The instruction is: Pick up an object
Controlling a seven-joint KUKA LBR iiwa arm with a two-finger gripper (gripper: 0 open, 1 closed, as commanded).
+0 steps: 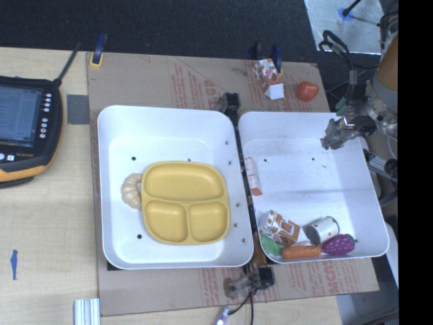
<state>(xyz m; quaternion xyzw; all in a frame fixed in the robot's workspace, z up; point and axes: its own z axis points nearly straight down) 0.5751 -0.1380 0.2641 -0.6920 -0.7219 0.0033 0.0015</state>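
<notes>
Camera view: gripper (336, 135) hangs over the right bin's (304, 181) upper right corner, nothing between its fingers; their spread cannot be told. Candidate objects cluster at lower frame: carton (279, 228), can (322, 229), carrot (302, 252), grapes (339, 245).

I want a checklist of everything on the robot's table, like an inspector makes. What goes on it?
Surface: cardboard sheet on a wooden bench, bearing the left bin and the right bin.
Job's things: in the right bin's near corner, a small carton, silver can, purple grapes, carrot; a slim packet by the divider.
Clutter: yellow divided tray in the left bin, a beige lump touching its left side; another carton and a red ball outside the bins.
Pincer: pincer over the right bin's far right edge, holding nothing.
Cables: one at the near edge.
Surroundings: handheld screen at left.
</notes>
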